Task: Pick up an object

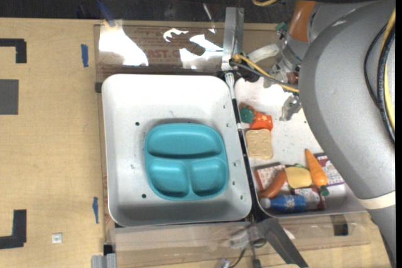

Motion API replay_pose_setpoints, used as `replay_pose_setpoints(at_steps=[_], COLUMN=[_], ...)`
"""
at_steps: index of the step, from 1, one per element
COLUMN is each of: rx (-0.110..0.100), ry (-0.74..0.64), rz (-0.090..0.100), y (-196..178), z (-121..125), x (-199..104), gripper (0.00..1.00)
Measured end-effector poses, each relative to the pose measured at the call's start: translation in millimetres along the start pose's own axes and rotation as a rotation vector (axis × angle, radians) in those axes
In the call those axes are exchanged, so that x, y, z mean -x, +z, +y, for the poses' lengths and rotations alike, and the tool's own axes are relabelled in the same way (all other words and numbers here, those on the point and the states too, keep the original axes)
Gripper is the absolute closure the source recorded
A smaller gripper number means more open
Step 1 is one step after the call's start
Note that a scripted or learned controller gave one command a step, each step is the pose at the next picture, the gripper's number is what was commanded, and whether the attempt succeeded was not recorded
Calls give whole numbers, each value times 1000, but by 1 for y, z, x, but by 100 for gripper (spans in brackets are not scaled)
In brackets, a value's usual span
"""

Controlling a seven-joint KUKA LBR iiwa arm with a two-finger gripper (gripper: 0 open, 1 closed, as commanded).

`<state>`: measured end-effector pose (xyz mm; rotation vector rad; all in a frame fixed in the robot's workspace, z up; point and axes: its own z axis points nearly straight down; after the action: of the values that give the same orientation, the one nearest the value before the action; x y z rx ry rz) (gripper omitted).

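Note:
The right bin holds several small items. An orange and green toy lies near its left wall, with a tan bread slice just below it. Nearer the front lie a carrot, a yellow cheese block, a red sausage and a blue bottle, all on a printed card. My gripper hangs low over the back of the right bin, up and right of the orange and green toy. The big grey arm hides the bin's right side.
The left bin contains a teal divided tray. A metal post and yellow cables stand at the back between the bins. Cardboard bench surface lies to the left.

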<state>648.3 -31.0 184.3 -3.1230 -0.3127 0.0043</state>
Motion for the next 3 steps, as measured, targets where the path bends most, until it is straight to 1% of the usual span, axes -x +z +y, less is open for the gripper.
replay_pose_setpoints(at_steps=[1,2,3], rx=[0,1,0], ry=[-1,-4,-1], rz=[0,3,0], y=[0,1,0], z=[-24,-51,-36], x=[19,-16,-7], gripper=[0,0,0])
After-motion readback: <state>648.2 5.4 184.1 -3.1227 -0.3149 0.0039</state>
